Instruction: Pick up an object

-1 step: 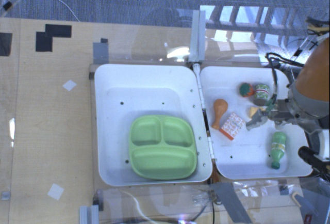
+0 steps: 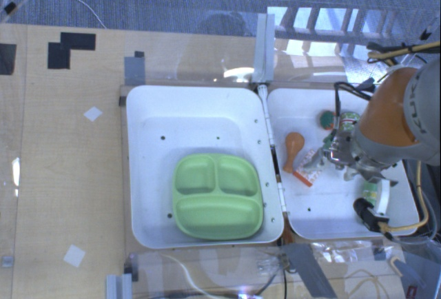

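Two white bins sit side by side on the bench. The left bin holds a green divided tray, which lies flat toward the bin's near edge and right side, with three compartments facing up.

The right bin holds several small things. An orange spoon-shaped piece lies near the bin's left wall, its rounded end toward the far edge. Just beside it, toward the bin's middle, lies a flat packet with an orange-red edge, tilted on the bin floor. A dark green ball rests near the far edge. A white and green item lies by the right side, partly hidden under the arm.

The arm, with its orange band uppermost, enters over the right bin's right side and reaches down toward the bin's middle. The gripper sits low over the bin floor, just beside the packet's right end. Whether its fingers stand apart or together cannot be told, and nothing can be seen between them.
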Robot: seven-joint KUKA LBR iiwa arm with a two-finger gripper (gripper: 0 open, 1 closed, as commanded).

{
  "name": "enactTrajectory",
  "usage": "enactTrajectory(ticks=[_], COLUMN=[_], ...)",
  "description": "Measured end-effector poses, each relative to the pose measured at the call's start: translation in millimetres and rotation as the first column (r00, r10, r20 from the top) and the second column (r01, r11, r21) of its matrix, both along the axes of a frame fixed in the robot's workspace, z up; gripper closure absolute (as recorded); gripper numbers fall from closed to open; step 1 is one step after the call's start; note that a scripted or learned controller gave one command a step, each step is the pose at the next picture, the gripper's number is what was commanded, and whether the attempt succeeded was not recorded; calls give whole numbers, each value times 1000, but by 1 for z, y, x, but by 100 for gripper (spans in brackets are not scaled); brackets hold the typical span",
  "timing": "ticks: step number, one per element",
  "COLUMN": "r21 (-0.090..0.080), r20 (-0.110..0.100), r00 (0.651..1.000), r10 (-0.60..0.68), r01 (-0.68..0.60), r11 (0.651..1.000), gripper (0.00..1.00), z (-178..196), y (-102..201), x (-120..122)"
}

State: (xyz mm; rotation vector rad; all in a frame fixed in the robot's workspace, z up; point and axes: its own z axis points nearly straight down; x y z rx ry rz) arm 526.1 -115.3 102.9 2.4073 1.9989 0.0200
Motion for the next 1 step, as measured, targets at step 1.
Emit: enactTrajectory(ticks=[1], r21=[2], r20=[-14], r00=[999], r10=[-44], r01=[44], r11=[999], gripper=[0], z=[13], y=[31], x=[37])
